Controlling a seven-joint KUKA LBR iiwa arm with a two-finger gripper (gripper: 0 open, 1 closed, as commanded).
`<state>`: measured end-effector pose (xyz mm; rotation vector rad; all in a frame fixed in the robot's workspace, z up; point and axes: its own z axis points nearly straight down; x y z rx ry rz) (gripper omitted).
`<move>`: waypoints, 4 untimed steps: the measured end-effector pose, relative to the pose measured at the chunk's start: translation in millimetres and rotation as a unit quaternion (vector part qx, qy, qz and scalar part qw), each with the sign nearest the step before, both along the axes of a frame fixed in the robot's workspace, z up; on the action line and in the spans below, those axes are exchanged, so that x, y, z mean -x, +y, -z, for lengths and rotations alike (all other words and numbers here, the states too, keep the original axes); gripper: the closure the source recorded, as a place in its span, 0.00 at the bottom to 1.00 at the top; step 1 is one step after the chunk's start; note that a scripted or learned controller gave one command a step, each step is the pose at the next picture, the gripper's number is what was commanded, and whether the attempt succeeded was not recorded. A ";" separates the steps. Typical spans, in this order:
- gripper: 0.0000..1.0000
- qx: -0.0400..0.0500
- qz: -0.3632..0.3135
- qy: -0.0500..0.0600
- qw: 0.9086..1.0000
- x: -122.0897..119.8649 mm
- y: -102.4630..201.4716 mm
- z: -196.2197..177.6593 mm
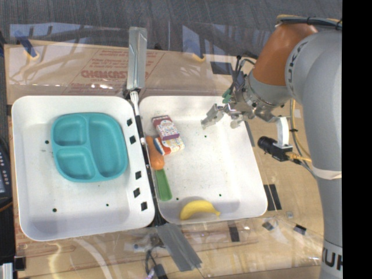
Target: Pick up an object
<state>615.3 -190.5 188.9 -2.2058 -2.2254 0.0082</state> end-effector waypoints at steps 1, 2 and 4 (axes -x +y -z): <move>0.00 0.000 0.026 -0.002 1.000 -41.2 58.2 69.7; 0.00 0.001 0.026 -0.002 1.000 -41.4 57.8 69.2; 0.00 0.001 -0.008 -0.006 1.000 49.9 99.7 82.3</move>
